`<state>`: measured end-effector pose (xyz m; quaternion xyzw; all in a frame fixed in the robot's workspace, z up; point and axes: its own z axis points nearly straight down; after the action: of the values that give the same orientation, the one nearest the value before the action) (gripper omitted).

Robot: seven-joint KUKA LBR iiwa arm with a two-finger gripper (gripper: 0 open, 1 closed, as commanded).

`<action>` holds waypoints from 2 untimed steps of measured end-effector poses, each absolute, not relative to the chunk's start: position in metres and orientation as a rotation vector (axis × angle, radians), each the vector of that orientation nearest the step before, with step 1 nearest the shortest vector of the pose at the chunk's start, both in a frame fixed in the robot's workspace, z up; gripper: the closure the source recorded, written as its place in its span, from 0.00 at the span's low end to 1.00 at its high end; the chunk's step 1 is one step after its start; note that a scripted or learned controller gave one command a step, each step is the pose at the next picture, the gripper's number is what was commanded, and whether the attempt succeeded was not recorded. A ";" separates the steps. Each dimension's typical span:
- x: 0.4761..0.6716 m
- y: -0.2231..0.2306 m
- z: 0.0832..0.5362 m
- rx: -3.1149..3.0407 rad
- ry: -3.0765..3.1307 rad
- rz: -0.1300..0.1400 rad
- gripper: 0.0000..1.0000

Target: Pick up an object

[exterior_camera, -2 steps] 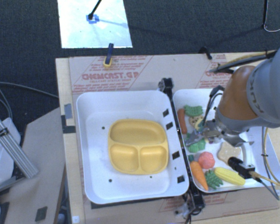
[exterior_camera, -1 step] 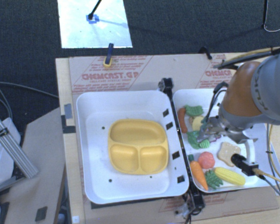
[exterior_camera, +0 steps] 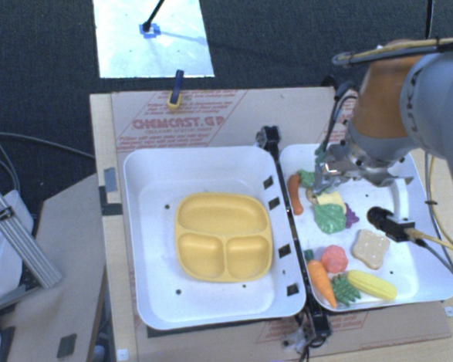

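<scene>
- Camera view, step: reach-and-descend phase. The gripper (exterior_camera: pixel 326 172) is low over the back-left part of the right bin (exterior_camera: pixel 430 274), above a cluster of toy food.
- Gripper state: can't tell whether it is released or clenched, because the wrist blocks it. Nothing is visibly held.
- Likely target: the yellow piece (exterior_camera: pixel 331 199) and green leafy toy (exterior_camera: pixel 330 218) just below the gripper. The orange sausage-like toy (exterior_camera: pixel 295 193) lies by the bin's left wall.
- Other candidates nearer the front: purple grapes (exterior_camera: pixel 352 218), toast slice (exterior_camera: pixel 369 248), red round fruit (exterior_camera: pixel 334 258), carrot (exterior_camera: pixel 320 283), corn cob (exterior_camera: pixel 373 284).
- Next move, my read: settle on one item, come straight down and close on it. The items are crowded, so a neighbour may get nudged or a double grab happen.
- Left bin (exterior_camera: pixel 148 220) holds a yellow divided plate (exterior_camera: pixel 223 237), well apart from the gripper.
- Surface: both bins sit on a table (exterior_camera: pixel 104 138) topped by a sheet with red lettering. A blue-and-yellow tool (exterior_camera: pixel 177 88) lies at its back edge.
- Room: dark carpet floor (exterior_camera: pixel 32 58), a pale square sheet (exterior_camera: pixel 153 34) on it, and a metal frame (exterior_camera: pixel 13 230) on the left.
</scene>
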<state>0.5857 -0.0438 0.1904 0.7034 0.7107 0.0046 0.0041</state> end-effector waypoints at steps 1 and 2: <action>0.482 -0.064 0.225 2.226 2.220 -0.002 1.00; 0.515 -0.115 0.101 2.225 2.219 -0.004 1.00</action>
<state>0.5149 -0.1153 0.1012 0.7082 0.7061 -0.0014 -0.0004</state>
